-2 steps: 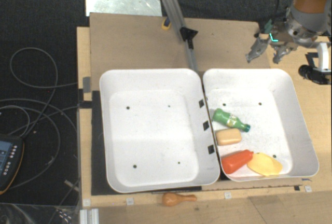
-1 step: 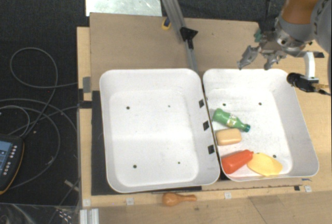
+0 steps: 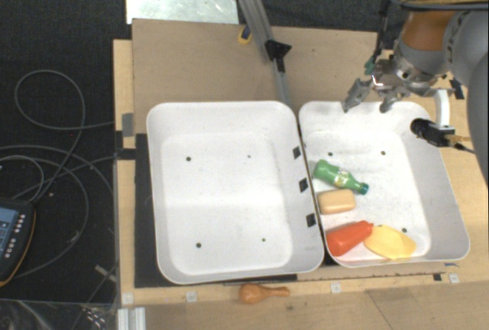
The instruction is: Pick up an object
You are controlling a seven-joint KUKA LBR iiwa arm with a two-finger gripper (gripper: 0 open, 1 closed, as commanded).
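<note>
Four objects lie untouched in the right bin (image 3: pixel 439 191): green bottle (image 3: pixel 340 176), tan block (image 3: pixel 336 202), red piece (image 3: pixel 349 236), yellow piece (image 3: pixel 390 242); my gripper (image 3: pixel 371 98) hangs spread and bare over its far edge, so the pick is all ahead

You see the left bin (image 3: pixel 221 191) on the bench (image 3: pixel 191 61). Beyond it, a grey pole (image 3: pixel 252 4) slants up. To its left lie cables (image 3: pixel 53 137) and a pendant (image 3: pixel 14 233). Before it rests a tan pear-shaped piece (image 3: pixel 262 292).
</note>
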